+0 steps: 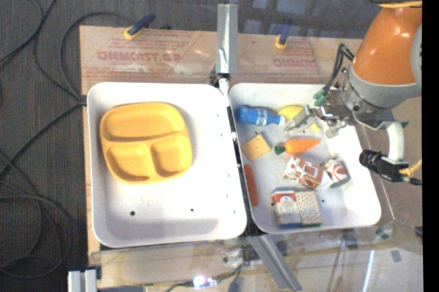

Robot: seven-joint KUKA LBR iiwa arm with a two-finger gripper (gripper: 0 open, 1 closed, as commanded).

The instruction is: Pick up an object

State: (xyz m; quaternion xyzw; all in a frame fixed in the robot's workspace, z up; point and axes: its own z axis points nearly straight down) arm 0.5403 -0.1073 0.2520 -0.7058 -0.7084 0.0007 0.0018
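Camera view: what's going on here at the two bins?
The grey-and-orange arm reaches in from the right, its claw low over the far side of the right bin, next to a yellow object and just above the carrot. A blue bottle and small packets lie nearby. Nothing is visibly gripped. The left bin holds a yellow divided tray.

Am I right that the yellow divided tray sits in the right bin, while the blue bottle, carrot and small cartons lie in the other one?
Not quite. The camera view shows the yellow divided tray in the left bin, not the right. The blue bottle, carrot and small cartons do lie in the other one, the right bin.
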